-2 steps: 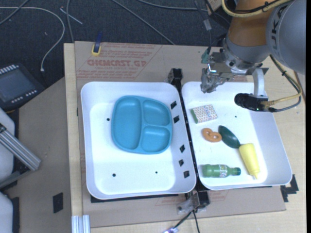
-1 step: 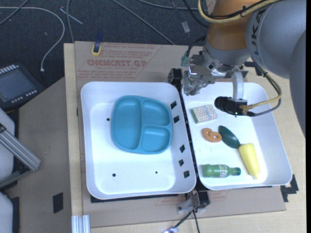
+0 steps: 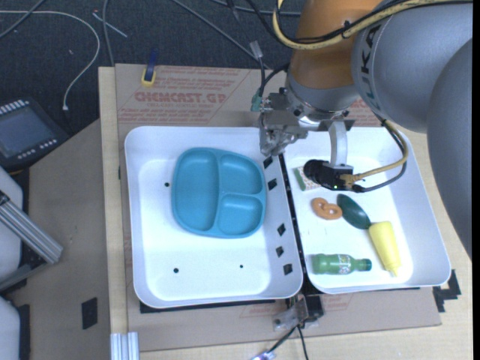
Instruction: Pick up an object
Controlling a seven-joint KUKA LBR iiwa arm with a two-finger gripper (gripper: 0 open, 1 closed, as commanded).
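Gripper (image 3: 274,142) hanging over the bins' shared rim, grip state impossible to tell, smooth blue divided plate (image 3: 219,192) lying nearby

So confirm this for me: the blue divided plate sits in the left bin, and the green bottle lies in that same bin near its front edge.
Not quite. The camera view shows the green bottle lying in the right bin, near its front edge. The blue divided plate does sit in the left bin.

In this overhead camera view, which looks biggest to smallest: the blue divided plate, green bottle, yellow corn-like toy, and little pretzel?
1. Blue divided plate
2. Green bottle and yellow corn-like toy: too alike to rank
3. Pretzel
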